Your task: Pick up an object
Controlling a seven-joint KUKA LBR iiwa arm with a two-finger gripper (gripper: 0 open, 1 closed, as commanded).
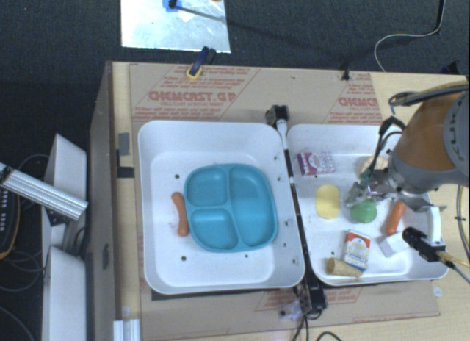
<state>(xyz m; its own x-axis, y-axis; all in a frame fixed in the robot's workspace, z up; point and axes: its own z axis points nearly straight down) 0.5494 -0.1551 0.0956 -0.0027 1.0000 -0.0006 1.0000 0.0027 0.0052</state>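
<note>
A: What's in the left bin [158, 207]?

B: A sausage [180, 213] beside a blue divided plate [230, 206].

A: And the right bin [345, 137]?

B: The gripper [361, 194] hovers over a green ball [363, 211]; whether it is open I cannot tell. The ball looks light, smooth and likely to roll, so grip across its middle.

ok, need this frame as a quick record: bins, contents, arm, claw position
left bin: blue divided plate; orange sausage beside the plate's left edge
right bin: pink-white packet, yellow piece, green round piece, carrot, small red-white box, cork-like piece
arm: reaches in from the right, over the right bin
claw: just above the green round piece
claw state: cannot tell
held object: none visible
</note>
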